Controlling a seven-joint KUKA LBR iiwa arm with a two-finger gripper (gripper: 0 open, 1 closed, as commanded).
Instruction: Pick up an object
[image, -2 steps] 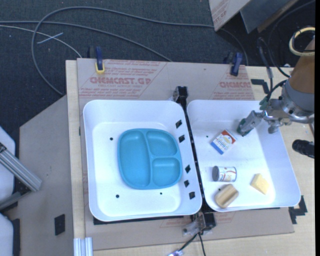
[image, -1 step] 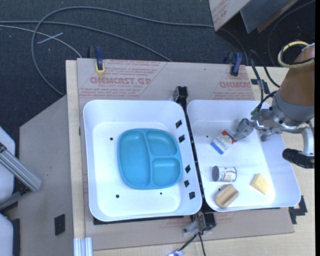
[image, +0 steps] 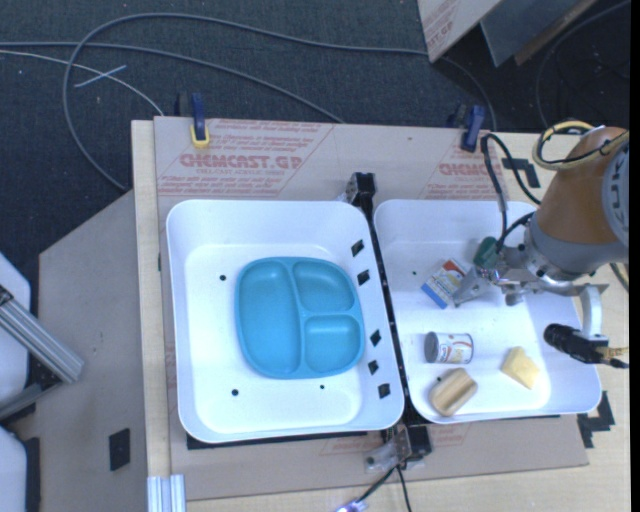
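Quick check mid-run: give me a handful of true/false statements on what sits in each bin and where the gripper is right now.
1. The blue divided plate lies in the left bin. True.
2. The small can stands upright. False: it lies on its side in the right bin.
3. The gripper is over the left bin. False: it is over the right bin, close to the blue and red packet.
4. The yellow wedge and the tan block both lie in the right bin's near part. True.
5. The plate has three compartments. True.
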